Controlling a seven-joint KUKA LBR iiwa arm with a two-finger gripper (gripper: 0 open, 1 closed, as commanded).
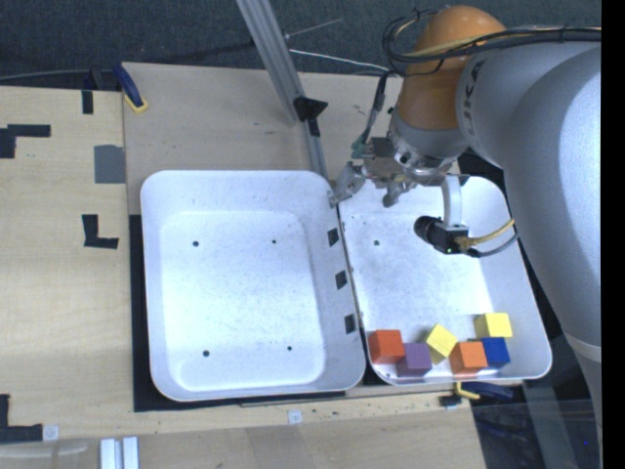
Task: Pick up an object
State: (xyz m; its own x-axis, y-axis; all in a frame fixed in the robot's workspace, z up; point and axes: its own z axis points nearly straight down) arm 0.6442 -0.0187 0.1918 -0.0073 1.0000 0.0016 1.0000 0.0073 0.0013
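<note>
From my remote seat I see the arm [518, 115] reaching in from the right, its orange band [444, 62] sitting above the wrist at the far end of the right bin [430, 262]. The claw [386, 186] hangs over that bin's far left corner, close to the wall it shares with the left bin [234, 281]. At this slant I cannot tell how the claw is set, and I see nothing in it.

The things to pick all lie at the near end of the right bin, well apart from the claw. Going left to right: an orange block [387, 345] by the dividing wall, a purple block [417, 359] just beside it, a yellow block [441, 341] tilted on a corner, a second orange block [470, 356], and a blue block [495, 352] touching that one. Another yellow block [494, 325] sits just behind the blue one. The six crowd the near rim.

A small black part with a yellow cable [444, 234] hangs below the wrist, over the middle of the right bin.

The left bin's floor shows a few dark dots. A slanted metal rail [278, 57] crosses the tabletop [59, 291] from the far side toward the bins. Black tape marks [96, 233] sit on the tabletop to the left.
</note>
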